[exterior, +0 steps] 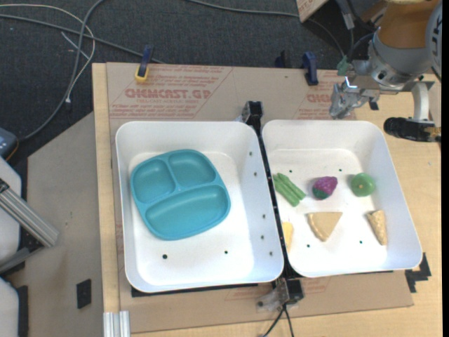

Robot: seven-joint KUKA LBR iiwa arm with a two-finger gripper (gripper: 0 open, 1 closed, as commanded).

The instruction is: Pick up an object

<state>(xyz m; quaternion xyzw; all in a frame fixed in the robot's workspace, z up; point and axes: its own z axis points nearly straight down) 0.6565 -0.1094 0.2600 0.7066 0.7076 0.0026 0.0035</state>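
Note:
The right bin (372, 139) holds a green bean bundle (288, 188), a purple piece (324, 187), a round green piece (363, 184), a tan wedge (324, 225) and a second, narrower tan wedge (378, 226). A small yellow piece (287, 234) lies against that bin's left wall. My gripper (342, 106) hangs above the bench just beyond the right bin's far rim, well apart from all of these objects. Nothing shows in it.
A teal divided plate (181, 192) lies in the left bin (133, 139). Two blue clamps (145, 55) (309, 66) hold the cardboard's far edge. A black clip (252, 111) sits where the bins meet. Cables run over the dark floor at the back left.

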